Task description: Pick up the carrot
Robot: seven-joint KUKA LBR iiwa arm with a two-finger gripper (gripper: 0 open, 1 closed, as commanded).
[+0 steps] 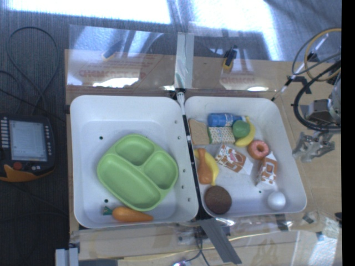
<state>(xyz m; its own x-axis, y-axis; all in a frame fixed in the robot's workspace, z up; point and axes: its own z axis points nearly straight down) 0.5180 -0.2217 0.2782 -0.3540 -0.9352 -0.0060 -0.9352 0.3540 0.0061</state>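
The carrot point(131, 215), orange with a small green top at its left end, lies flat in the left bin point(83, 148), near the front wall and just below the green divided plate point(138, 172). My gripper point(314, 147) hangs over the bench to the right of the right bin point(288, 143), outside its wall and far from the carrot. Nothing shows in the gripper.
The right bin holds several toy foods: a blue packet point(223, 118), a green ball point(241, 128) on a banana, a pink donut point(258, 148), snack packs point(231, 158), a brown ball point(217, 199) and a white ball point(275, 199). A teach pendant point(25, 146) lies far left.
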